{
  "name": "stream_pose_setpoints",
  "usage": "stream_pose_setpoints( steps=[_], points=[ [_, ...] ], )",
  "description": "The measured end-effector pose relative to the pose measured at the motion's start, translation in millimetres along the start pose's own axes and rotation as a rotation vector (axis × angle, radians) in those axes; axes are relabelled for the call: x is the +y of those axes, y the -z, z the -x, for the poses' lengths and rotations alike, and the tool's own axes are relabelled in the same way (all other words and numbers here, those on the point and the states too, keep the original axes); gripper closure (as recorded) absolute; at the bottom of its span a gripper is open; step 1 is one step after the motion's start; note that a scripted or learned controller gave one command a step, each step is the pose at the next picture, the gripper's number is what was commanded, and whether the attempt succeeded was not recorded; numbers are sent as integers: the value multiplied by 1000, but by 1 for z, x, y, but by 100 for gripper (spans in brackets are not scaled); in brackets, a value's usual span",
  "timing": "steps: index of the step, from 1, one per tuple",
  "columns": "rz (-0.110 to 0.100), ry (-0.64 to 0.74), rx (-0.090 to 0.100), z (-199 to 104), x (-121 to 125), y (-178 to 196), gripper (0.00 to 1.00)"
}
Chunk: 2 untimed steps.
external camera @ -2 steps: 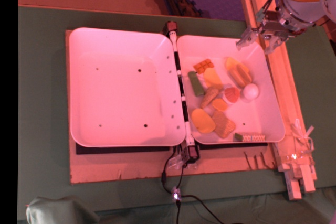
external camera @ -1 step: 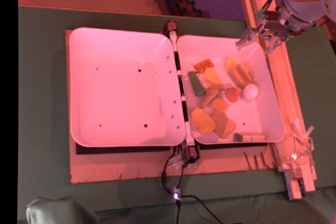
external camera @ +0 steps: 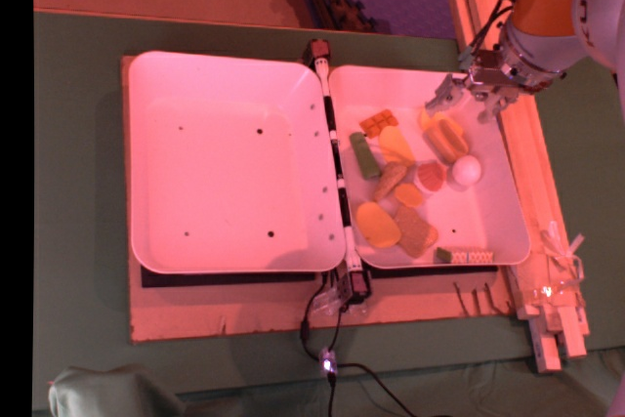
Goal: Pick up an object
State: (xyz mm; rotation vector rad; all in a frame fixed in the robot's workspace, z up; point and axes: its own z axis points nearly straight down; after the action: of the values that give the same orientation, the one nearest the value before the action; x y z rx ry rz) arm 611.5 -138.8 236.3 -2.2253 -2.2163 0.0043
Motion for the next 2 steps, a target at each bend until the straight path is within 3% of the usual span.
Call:
stream_pose_setpoints(
  steps=[2],
  points=[
    [-2, -1, 0, 18, -4, -114, 0]
  ],
)
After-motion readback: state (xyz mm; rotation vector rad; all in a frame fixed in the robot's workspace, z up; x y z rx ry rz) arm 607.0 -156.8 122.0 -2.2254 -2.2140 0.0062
